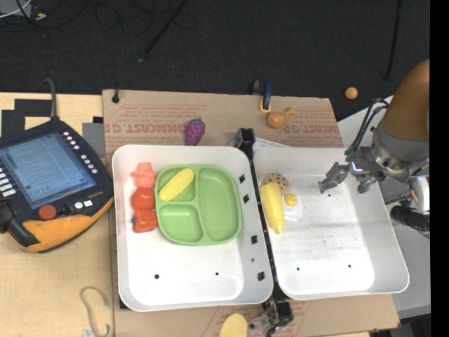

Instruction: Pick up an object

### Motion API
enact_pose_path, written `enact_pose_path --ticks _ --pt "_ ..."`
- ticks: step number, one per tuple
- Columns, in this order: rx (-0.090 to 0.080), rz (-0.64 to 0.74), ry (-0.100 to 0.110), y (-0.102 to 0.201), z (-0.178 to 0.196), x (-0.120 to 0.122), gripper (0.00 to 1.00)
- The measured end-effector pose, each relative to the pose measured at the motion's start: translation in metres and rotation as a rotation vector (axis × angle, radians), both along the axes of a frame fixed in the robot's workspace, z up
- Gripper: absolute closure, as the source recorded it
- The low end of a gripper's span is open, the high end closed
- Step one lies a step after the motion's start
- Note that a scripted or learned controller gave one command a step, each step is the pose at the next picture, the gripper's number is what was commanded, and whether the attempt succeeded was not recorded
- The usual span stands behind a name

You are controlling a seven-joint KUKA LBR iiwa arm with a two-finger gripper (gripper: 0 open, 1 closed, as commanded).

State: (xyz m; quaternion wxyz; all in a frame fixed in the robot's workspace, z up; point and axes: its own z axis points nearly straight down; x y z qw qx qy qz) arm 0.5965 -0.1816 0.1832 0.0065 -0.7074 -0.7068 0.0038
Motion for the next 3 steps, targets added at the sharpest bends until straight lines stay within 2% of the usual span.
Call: enact_pose_path --ticks 1,3 --pt "-0.003 0.001 -0.013 -0.001 0.008 0.003 0.0" --pt "-0.002 0.003 -0.009 0.01 -0.096 0.007 0.0"
